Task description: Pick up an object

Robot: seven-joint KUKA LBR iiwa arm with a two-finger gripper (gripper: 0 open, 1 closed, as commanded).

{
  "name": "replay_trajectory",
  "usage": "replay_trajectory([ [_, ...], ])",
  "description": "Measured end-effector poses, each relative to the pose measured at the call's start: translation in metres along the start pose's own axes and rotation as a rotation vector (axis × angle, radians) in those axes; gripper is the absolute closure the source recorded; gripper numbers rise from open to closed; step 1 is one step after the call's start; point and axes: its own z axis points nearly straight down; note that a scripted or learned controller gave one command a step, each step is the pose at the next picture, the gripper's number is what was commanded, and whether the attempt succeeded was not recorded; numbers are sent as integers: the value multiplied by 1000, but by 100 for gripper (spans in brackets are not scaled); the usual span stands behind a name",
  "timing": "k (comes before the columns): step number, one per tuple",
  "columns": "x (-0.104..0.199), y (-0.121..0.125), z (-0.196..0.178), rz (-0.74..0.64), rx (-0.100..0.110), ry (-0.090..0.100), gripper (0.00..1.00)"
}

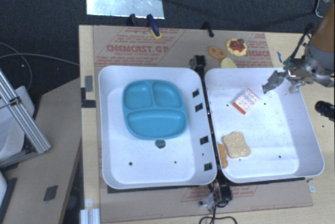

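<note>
Jaws (pixel 281 82) spread wide, nothing between them, over the right bin's (pixel 306 129) far right corner.

Arm (pixel 320 45) enters from the right edge, wrist angled down and left, fingers splayed toward the bin floor. Nearest object: one red-and-white packet (pixel 245 100), just left of the jaws, apart from them. Nearer the front, one toast slice (pixel 236 144) with one thin orange stick (pixel 222 155) beside it at the bin's left wall. Left bin (pixel 112 165): one blue divided plate (pixel 155 109), one small dark piece (pixel 160 143) at its front edge. Bench (pixel 172 45) behind the bins: three toy food pieces (pixel 228 52).
</note>
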Motion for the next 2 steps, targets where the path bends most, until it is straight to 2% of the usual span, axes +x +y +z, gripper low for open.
replay_trajectory([
  [1, -13, 44, 124, 0, -9, 3, 0],
  [2, 92, 59, 112, -10, -10, 2, 0],
])
